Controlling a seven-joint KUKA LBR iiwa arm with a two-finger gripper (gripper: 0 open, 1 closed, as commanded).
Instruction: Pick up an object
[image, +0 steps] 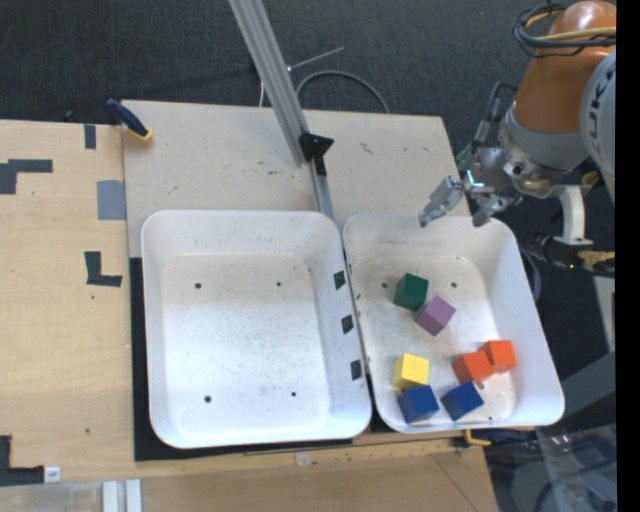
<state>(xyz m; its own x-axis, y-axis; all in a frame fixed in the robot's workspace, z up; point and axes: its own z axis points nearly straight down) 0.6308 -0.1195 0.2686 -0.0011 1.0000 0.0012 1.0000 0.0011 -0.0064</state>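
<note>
Several small cubes lie in the right bin (520, 270). A green cube (410, 291) touches a purple cube (434, 315) near the bin's middle. Lower down sit a yellow cube (411, 370), two blue cubes (418, 402) (462, 400), and two orange cubes (497, 355) (470, 367). My gripper (458, 206) hangs above the bin's far rim, up and to the right of the green cube. Its two fingers stand apart, open, with nothing between them.
The left bin (160, 300) sits beside the right one, sharing a middle rim. A slanted metal rail (280, 90) runs down to the bins' far edge. A cable loops behind it. A blue and yellow tool (128, 118) lies at the far left.
</note>
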